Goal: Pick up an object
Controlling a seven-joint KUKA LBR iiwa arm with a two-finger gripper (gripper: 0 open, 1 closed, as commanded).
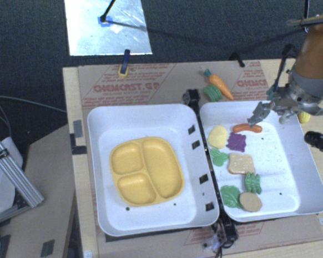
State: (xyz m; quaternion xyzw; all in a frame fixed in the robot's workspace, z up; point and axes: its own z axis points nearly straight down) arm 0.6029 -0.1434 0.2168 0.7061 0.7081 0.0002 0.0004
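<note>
The right bin [289, 160] holds several toy foods along its left side: a yellow lemon [218, 136], a purple grape bunch [237, 142], a red-orange sausage [246, 128], a toast slice [241, 163], green leafy pieces [219, 158] [252, 182] [230, 195] and a tan round piece [250, 201]. My gripper [259, 114] hangs over the bin's far part, its tip just above and right of the sausage. Nothing is visibly held between its fingers.
The left bin [103, 130] carries a yellow divided plate [146, 169]. A toy carrot [219, 84] with a green piece [212, 93] lies on the cardboard behind the right bin. A blue-yellow marker [124, 63] rests further back left.
</note>
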